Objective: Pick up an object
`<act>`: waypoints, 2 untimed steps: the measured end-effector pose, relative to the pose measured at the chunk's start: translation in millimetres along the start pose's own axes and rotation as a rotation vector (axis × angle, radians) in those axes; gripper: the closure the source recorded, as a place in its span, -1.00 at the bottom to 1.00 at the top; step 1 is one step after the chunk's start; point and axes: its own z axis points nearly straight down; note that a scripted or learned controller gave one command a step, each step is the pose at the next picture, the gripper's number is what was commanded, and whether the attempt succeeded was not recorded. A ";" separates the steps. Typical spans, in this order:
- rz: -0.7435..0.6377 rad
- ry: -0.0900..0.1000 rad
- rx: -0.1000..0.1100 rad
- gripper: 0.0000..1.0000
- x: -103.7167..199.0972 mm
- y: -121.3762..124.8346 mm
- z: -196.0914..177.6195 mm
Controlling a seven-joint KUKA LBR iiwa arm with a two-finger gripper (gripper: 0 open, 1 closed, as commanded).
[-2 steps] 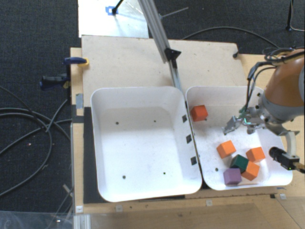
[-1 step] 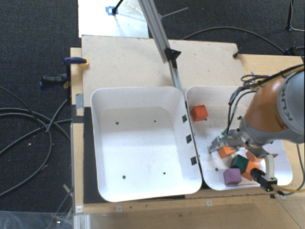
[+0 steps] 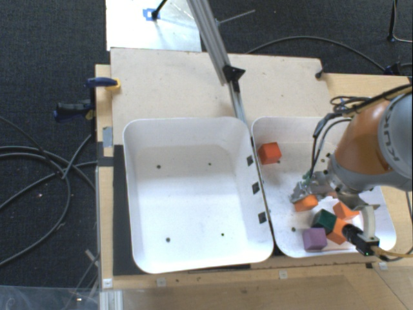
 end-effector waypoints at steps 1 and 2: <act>-0.012 0.003 -0.005 1.00 96.9 -1.2 -93.6; -0.011 0.004 -0.006 1.00 167.8 12.8 -183.3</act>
